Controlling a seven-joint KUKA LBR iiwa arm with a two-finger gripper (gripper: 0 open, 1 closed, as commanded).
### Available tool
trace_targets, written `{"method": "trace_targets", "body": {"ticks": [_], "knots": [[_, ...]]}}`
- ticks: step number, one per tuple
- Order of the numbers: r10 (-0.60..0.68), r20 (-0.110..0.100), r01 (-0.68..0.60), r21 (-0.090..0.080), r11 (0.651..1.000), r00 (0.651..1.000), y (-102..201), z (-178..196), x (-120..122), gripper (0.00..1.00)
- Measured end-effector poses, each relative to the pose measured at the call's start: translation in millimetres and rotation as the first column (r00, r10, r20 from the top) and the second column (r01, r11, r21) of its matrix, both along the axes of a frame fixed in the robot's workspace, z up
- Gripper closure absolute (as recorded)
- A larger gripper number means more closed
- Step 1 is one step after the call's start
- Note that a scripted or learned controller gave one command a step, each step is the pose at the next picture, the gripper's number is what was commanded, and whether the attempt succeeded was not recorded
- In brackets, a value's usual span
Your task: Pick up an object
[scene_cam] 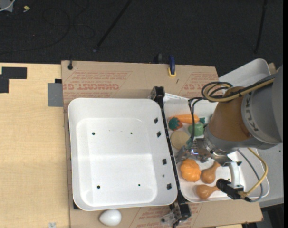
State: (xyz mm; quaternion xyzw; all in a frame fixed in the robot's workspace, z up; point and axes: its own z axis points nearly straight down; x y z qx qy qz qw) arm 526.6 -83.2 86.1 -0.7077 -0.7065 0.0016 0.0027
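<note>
a: fig. 1, overhead slanted view. where does the gripper stand?

b: it hangs low over the right bin, among the toy foods, with the orange band of the arm covering the bin's middle. the left bin lies just beside it, across a black divider.

a: and the candidate objects?

b: a round orange fruit lies just nearer than the gripper and almost under it. two tan pear-shaped pieces sit to its right: one touching or nearly touching the fruit, one nearer still, its long axis running left to right. farther off lie a carrot, long axis also left to right, a green piece at its left end, and a pale round piece just left of the gripper.

a: which relation governs the coming move?

b: judged from this frame, the orange fruit is the closest target, so a short shift toward the near side would centre it.

a: is the gripper open or closed?

b: that cannot be told; the wrist and cabling hide it, and nothing is seen held.

a: anything else obscured?

b: the arm covers much of the right bin's floor. a white egg-like object rests outside the bins, at the near edge.
</note>
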Motion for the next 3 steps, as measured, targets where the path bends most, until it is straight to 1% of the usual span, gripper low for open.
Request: {"method": "trace_targets", "body": {"ticks": [1,2,3], "knots": [[-0.006,0.001,0.006,0.0,1.0,1.0,-2.0,10.9,2.1,1.0],[0.0,0.002,0.0,0.0,1.0,1.0,-3.0,51.2,-26.8,1.0],[0.009,0.009,-0.009,0.001,1.0,1.0,70.1,103.6,21.8,1.0]]}}
